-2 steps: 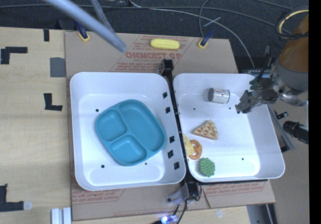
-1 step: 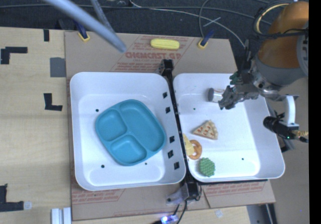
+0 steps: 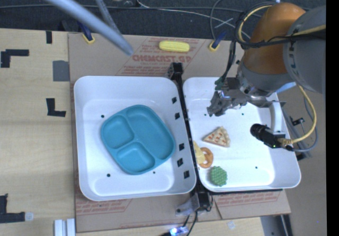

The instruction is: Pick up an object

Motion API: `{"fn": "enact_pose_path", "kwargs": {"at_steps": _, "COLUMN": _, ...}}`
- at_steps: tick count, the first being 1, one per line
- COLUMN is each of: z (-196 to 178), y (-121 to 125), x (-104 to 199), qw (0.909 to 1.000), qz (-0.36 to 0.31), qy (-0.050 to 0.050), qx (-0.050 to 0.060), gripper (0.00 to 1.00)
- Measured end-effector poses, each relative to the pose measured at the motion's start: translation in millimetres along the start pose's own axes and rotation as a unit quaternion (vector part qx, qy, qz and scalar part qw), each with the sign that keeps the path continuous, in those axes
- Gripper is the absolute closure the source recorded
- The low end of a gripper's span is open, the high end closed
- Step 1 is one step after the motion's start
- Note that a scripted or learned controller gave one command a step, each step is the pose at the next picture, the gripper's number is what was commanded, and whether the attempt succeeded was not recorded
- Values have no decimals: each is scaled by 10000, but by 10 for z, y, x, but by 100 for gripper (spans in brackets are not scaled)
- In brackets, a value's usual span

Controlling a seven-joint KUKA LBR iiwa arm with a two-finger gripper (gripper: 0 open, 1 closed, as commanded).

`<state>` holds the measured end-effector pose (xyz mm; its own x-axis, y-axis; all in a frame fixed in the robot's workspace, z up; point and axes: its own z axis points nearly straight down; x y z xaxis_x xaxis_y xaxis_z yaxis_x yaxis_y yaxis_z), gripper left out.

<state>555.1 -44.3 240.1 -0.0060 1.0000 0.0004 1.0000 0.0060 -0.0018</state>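
Three small food toys are parked low in the right white bin (image 3: 288, 177): green bumpy ball (image 3: 217, 175), orange pretzel ring (image 3: 204, 157), tan pizza wedge (image 3: 217, 137). Above the wedge, the dark gripper (image 3: 218, 106) is hung, nothing seen gripped; whether it's closed can't be told.

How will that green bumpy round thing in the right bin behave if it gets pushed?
The green bumpy round toy looks rounded, so it may roll. It seems small, probably light. It lies near the right white bin's front wall, which would likely stop it.
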Motion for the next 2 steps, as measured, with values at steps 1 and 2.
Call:
{"fn": "enact_pose_path", "kwargs": {"at_steps": 1, "z": -23, "y": 139, "x": 542, "qw": 10000, "qz": -2, "qy": 2, "qx": -4, "gripper": 100}}
{"fn": "enact_pose_path", "kwargs": {"at_steps": 2, "z": -13, "y": 136, "x": 1101, "qw": 10000, "qz": 5, "qy": -3, "qx": -1, "gripper": 100}}
